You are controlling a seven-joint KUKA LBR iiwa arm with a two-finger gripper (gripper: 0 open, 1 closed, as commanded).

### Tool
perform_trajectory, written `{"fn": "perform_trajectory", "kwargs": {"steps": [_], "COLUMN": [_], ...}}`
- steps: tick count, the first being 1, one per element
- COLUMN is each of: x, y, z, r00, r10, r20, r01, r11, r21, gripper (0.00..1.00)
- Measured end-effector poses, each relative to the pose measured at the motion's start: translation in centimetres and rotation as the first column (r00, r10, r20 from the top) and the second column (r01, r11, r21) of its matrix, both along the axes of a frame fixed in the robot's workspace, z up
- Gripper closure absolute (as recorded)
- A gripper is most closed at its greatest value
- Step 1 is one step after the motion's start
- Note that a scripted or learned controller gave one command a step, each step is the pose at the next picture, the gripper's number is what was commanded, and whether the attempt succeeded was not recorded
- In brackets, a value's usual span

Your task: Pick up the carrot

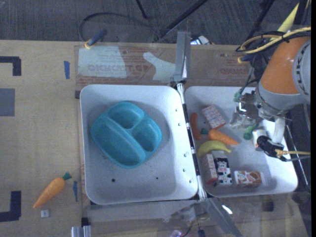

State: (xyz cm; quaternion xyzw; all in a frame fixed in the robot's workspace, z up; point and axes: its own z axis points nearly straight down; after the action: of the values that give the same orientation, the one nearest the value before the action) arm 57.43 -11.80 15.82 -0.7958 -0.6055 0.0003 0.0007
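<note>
I see the gripper [245,116] low in the right bin [289,181] | jaw state: cannot tell | carrot [222,137] lies ungrasped just left of jaws, above banana [213,147] | pickup not yet done

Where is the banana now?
The banana lies in the right bin, near its left wall, just below the carrot and above the cartons.
</note>
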Motion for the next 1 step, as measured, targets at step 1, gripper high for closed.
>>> {"fn": "perform_trajectory", "kwargs": {"steps": [1], "x": [0.00], "y": [0.00], "z": [0.00], "r00": [1.000], "r10": [0.000], "r20": [0.000], "r01": [0.000], "r11": [1.000], "r21": [0.000], "gripper": [0.00]}}
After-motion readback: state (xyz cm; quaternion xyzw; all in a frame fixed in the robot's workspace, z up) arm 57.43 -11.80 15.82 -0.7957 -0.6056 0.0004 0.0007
